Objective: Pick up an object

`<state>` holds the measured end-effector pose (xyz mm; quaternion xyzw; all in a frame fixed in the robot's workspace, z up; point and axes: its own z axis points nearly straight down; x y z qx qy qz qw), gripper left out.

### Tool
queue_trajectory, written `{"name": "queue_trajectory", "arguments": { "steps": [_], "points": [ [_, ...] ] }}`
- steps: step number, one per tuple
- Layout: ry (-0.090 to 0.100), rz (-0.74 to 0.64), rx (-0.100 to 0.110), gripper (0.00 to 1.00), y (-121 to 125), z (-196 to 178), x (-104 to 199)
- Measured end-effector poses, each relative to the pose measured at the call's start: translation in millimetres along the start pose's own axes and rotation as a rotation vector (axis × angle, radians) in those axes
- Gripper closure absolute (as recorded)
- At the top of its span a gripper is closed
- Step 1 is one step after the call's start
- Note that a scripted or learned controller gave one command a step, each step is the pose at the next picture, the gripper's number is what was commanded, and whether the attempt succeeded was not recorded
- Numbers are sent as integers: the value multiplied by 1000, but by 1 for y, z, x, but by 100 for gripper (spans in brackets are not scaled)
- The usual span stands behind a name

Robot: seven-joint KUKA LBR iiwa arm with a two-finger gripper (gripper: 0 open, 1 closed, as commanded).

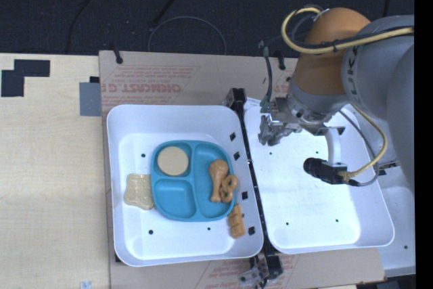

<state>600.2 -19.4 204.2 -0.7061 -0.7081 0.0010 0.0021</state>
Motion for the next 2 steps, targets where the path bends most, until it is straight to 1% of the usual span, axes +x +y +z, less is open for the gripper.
{"name": "queue_trajectory", "arguments": {
  "steps": [2],
  "points": [
    [0,-2,-2,100,3,-24,112]
  ]
}}
